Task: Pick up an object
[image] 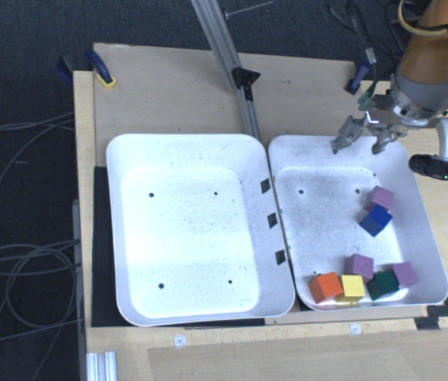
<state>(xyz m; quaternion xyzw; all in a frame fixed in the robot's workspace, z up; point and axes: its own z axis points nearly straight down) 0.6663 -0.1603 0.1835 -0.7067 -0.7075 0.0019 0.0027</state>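
the pincer (365, 139) hangs over the far rim of the right bin (424, 236), its two fingers spread apart with nothing between them. all the blocks lie in that bin, well apart from the pincer. a purple block (381, 196) touches a blue block (375, 220) near the bin's right side. along the near edge sit an orange block (327, 286), a yellow block (353, 286) and a green block (382, 284) in a row (packed close together), with a second purple block (359, 265) just behind the yellow one and a third purple block (404, 273) beside the green one. the left bin (120, 213) lies beside it on the surface (168, 86).
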